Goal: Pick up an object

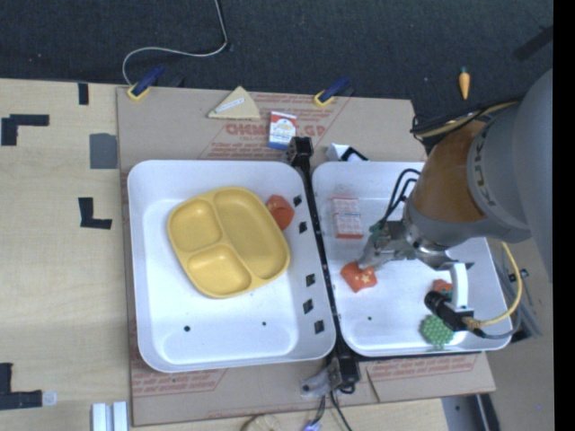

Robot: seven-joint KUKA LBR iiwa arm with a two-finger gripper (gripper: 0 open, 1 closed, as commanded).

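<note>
Two white bins lie below me; my gripper (370,259), grip state unclear, hovers above the red object (358,277), so I'd descend straight toward six o'clock.

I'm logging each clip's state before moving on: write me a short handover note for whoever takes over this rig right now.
Gripper: low in the right bin, right at the orange-red block; whether it is open or shut cannot be seen.
Right bin also holds a small clear packet, a green scrubby piece and a small red bit.
Left bin: yellow divided plate with an orange ball at its edge.
Done: arm is down at the block.
Left: confirm a grip, then lift.
</note>
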